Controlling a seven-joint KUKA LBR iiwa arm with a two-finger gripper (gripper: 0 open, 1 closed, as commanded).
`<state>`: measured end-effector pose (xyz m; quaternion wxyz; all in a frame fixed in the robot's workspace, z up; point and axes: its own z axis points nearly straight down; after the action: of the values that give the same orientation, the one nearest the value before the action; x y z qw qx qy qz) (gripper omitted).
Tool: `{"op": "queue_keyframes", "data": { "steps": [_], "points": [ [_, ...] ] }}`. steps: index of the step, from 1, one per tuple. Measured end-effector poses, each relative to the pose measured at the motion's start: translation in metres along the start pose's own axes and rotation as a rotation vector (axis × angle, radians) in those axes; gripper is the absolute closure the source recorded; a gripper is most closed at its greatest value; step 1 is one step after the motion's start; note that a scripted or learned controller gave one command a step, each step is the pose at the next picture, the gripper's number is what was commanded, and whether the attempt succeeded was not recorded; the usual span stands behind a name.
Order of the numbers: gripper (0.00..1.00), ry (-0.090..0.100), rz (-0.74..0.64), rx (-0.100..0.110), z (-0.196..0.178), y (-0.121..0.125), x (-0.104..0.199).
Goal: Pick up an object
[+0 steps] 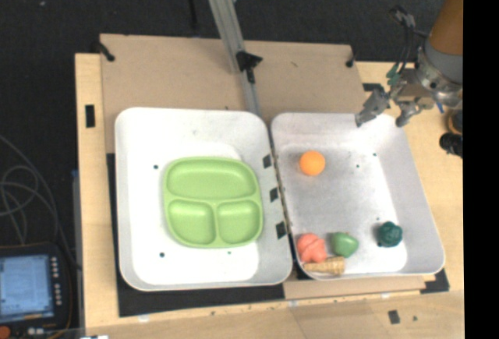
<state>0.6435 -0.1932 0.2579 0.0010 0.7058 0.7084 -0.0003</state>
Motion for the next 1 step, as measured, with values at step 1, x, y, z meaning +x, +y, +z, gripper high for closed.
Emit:
{"op": "queue_keyframes", "data": {
  "steps": [1],
  "points": [
    [0.00,-0.001,-0.001,0.001,0.0000,-0.0001,-0.0003]
  ]
}}
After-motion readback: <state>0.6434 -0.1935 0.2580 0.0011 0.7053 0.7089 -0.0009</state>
